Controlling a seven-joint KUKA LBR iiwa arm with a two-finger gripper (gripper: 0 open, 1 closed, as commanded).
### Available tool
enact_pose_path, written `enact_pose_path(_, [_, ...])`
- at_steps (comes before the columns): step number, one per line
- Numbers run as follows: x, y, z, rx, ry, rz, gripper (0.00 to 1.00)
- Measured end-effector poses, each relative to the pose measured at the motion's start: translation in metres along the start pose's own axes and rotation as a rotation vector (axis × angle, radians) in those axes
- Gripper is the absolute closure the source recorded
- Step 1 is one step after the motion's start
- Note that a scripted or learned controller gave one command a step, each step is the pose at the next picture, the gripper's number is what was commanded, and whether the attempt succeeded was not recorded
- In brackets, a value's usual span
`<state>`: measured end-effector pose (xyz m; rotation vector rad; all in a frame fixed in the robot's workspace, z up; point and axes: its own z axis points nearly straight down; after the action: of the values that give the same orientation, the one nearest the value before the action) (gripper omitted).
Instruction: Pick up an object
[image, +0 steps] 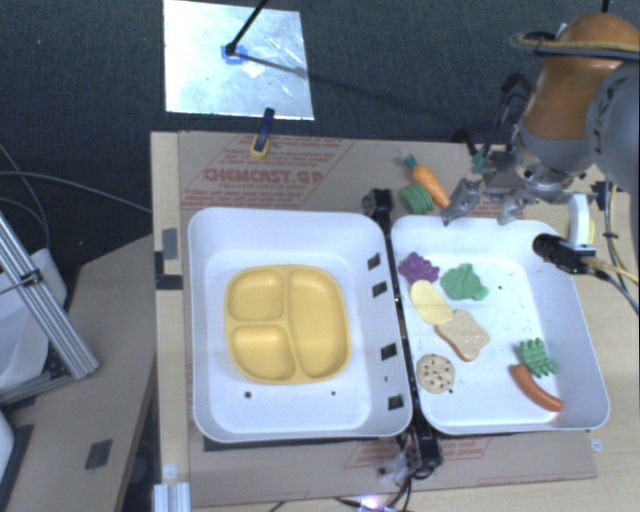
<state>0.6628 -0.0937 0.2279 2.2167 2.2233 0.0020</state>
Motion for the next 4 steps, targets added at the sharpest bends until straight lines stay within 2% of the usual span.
enact_pose_path(1, [-0.010, -0.068, 0.084, 0.012, 0.002, 0.004, 0.00])
enact_pose_path(2, [0.042, -0.127, 0.041, 0.004, 0.003, -0.003, 0.00])
enact_pose_path(3, [0.071, -0.175, -0.088, -0.012, 0.003, -0.005, 0.00])
enact_pose_path(4, [0.106, -0.177, 0.017, 0.010, 0.002, -0.003, 0.00])
